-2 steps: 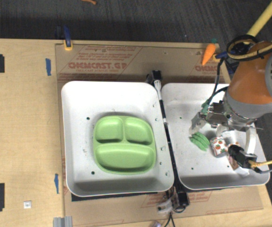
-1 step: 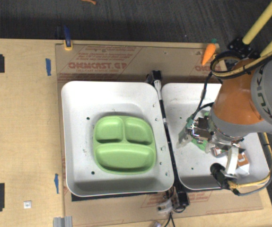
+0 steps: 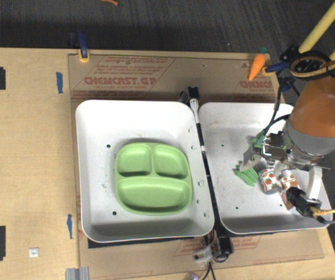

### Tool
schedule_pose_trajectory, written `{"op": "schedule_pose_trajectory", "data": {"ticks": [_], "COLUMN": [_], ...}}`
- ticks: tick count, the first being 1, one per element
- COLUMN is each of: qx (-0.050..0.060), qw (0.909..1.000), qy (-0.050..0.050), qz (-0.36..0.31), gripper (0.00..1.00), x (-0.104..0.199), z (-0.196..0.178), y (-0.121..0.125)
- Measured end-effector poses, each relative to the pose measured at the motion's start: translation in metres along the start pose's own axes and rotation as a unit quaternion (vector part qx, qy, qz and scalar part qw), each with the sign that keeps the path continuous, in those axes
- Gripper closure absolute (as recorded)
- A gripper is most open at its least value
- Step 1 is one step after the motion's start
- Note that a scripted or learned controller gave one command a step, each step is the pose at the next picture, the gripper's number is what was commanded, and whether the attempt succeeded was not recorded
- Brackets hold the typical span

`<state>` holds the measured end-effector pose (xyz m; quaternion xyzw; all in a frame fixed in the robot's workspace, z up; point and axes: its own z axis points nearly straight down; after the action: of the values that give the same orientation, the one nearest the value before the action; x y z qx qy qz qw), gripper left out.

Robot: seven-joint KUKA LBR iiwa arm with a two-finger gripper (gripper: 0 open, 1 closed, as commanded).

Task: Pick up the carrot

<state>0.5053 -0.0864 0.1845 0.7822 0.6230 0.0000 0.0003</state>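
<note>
Altogether two bins, one green tray, one carrot; hand state unclear.

Bench top: matt tan board, looks like wood or fibreboard. Cardboard sheet at upper centre: flat, dull brown, red print. Left bin and right bin: smooth white plastic, slight sheen, the right one scuffed with grey marks. Green tray in the left bin: smooth moulded plastic, soft gloss. Carrot at upper right: orange, looks like smooth plastic. Arm at right: glossy orange band over matt grey casing. Floor along the top: dark, rough-textured, carpet-like.
</note>
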Motion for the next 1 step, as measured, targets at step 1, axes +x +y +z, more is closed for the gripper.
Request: {"op": "schedule_pose_trajectory", "data": {"ticks": [1], "qx": [-0.001], "qw": [1.0], "qy": [0.0], "qz": [0.0], "gripper": [1.0], "x": [0.0007], "z": [-0.0098], "y": [0.0007]}}
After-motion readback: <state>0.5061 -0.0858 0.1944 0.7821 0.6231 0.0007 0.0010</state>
